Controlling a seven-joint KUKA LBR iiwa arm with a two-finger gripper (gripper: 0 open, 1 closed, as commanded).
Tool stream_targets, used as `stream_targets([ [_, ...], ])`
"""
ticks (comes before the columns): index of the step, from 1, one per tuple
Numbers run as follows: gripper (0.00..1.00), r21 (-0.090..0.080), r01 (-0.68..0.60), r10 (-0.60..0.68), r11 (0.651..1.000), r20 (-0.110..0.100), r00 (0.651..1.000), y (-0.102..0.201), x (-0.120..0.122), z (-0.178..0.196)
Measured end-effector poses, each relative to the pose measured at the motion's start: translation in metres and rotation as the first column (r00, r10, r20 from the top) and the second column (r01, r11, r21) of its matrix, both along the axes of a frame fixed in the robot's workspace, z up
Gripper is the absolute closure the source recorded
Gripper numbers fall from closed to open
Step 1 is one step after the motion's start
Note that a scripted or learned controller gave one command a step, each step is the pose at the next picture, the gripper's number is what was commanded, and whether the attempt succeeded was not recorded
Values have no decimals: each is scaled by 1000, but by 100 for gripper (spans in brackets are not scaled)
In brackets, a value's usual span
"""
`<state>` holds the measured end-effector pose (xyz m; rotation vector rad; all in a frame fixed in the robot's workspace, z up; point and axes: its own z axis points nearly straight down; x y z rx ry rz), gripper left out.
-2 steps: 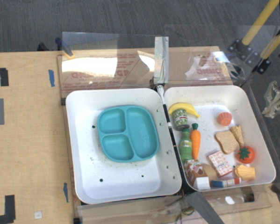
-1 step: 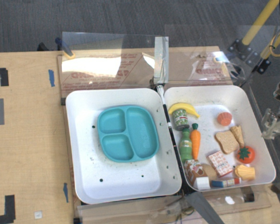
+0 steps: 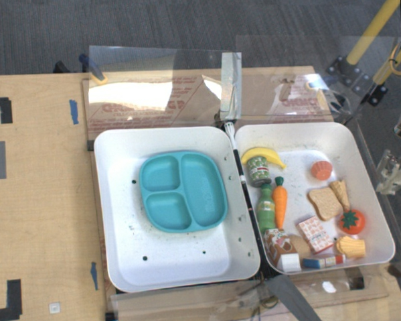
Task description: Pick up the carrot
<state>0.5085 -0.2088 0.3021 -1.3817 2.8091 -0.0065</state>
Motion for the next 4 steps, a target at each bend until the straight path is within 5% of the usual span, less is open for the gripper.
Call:
stream_targets([
  [3,100,1,11,-11,1000,25,1000,1,6,34],
  [4,100,7,-116,116,993,-19,993,14,-5,-156],
])
